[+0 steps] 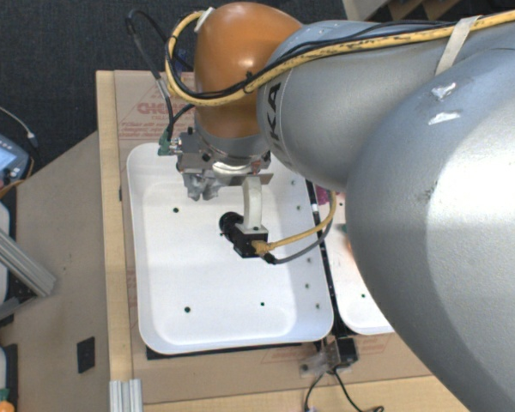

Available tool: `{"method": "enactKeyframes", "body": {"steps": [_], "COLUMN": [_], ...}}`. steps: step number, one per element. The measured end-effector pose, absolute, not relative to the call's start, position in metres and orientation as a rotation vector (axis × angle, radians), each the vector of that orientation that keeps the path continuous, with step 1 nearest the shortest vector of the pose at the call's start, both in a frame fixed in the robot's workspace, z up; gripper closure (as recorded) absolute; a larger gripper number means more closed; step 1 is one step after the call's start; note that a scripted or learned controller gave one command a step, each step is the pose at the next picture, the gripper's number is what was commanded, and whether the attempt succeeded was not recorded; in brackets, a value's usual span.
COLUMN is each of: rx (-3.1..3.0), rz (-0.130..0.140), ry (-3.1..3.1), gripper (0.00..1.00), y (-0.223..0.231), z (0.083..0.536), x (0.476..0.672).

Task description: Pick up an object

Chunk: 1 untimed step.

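Observation:
My gripper (197, 185) hangs low over the far part of the left white bin (167, 316), under the orange band of the wrist. Its grey tip points down at the bin floor near the far left corner. I see nothing held beneath it. A small pink thing (336, 201) peeks out in the right bin (365, 320), just past the divider, and the arm hides most of it.
The big grey arm covers nearly the whole right bin and the right side of the view. The bins rest on a cardboard sheet (112, 230). A metal rail (13, 251) and other gear stand off the bench at left.

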<state>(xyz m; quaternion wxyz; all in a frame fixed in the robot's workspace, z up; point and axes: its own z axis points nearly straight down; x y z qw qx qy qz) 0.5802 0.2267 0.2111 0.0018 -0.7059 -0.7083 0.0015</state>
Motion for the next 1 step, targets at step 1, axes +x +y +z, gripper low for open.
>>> {"method": "enactKeyframes", "body": {"steps": [1], "rx": [-2.22], "rz": [0.001], "ry": [-2.22], "gripper": [1.0], "y": [0.2252], "z": [0.2222], "x": [0.5814]}}
